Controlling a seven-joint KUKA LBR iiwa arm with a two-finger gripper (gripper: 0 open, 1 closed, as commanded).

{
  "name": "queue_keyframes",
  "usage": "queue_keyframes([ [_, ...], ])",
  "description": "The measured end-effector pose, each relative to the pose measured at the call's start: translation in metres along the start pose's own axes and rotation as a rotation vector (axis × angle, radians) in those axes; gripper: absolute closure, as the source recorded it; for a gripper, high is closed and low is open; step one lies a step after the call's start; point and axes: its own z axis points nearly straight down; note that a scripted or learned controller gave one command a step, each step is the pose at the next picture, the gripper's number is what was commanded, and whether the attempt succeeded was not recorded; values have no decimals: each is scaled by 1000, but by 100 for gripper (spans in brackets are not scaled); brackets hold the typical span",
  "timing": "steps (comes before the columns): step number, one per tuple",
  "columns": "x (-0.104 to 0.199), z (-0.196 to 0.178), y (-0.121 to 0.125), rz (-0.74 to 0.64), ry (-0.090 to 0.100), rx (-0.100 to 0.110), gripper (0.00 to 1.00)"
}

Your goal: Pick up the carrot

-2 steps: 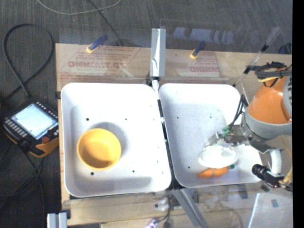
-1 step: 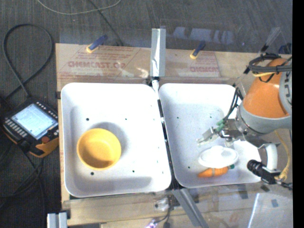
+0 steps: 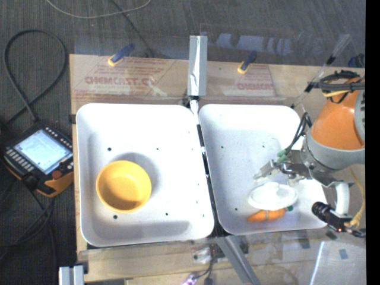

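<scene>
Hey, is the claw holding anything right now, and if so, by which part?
Cannot be told. The claw sits over the right bin, above a white object. The carrot lies on the bin floor beside it, not lifted.

An orange carrot lies in the right white bin; the left white bin holds a plain yellow bowl.

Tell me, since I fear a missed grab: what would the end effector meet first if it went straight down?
Probably the white lid-like object beneath the end effector, not the carrot, which lies just beyond it toward the bin's near edge. Depth is unclear.
</scene>
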Motion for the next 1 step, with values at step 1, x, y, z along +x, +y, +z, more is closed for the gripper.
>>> queue_keyframes([
  [1, 28, -23, -1, 31, -2, -2, 0],
])
